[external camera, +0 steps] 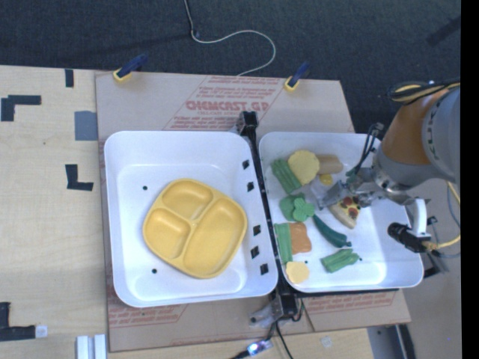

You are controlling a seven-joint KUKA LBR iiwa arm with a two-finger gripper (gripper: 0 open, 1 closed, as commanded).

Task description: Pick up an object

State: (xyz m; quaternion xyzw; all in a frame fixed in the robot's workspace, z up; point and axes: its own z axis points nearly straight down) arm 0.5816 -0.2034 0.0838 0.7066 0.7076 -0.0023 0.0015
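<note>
The right bin [389, 275] holds several toy foods. Among them are a yellow round piece [303, 165], a ribbed green piece [284, 176], a leafy green piece [298, 209], a dark green pod [331, 232] and a pizza-like wedge [347, 213]. My gripper [334, 196] reaches in from the right and sits low over the middle of this bin. It is just above the wedge and to the right of the leafy green piece. Nothing shows as lifted.
The left bin [127, 163] holds a yellow divided plate [195, 227]. Along the right bin's front lie an orange block [300, 238], a green strip [283, 243], a yellow disc [297, 273] and a green bundle [340, 260]. A tan piece [329, 164] lies at the back.
</note>
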